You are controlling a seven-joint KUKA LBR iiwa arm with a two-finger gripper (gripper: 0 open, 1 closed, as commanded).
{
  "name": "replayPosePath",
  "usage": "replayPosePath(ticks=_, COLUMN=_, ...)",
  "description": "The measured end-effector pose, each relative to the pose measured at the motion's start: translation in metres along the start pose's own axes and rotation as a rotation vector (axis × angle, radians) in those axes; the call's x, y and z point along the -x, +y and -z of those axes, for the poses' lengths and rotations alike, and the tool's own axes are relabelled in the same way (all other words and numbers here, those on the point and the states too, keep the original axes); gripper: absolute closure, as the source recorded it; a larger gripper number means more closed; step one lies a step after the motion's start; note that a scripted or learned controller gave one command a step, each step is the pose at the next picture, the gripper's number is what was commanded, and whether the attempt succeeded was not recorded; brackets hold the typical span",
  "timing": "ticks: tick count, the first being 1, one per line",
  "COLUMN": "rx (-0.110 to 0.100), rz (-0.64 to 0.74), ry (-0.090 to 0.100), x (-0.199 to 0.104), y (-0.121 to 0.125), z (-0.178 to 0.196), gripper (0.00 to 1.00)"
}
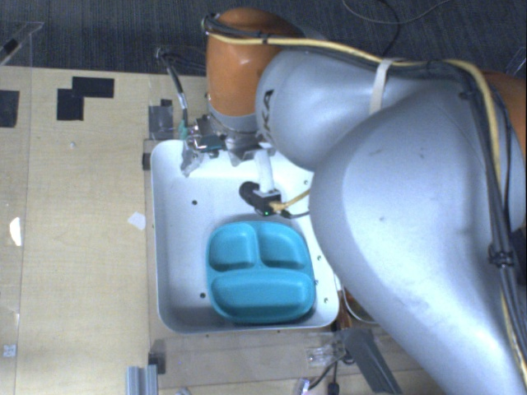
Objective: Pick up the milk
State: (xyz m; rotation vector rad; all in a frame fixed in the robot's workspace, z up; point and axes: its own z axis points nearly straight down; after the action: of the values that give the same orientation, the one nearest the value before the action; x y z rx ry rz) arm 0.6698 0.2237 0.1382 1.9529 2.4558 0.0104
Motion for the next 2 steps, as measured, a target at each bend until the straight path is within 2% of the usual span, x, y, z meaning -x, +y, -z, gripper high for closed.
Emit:
replayPosePath(ticks=1, rx=-0.003, rz=0.123, ry=0.009, x=0.037, y=-0.01, z=-0.045, gripper=0.0)
replayPosePath(ticks=2, rx=-0.01, rz=0.267, ry=0.019, x=0.071, y=-0.022, z=-0.05, gripper=0.0)
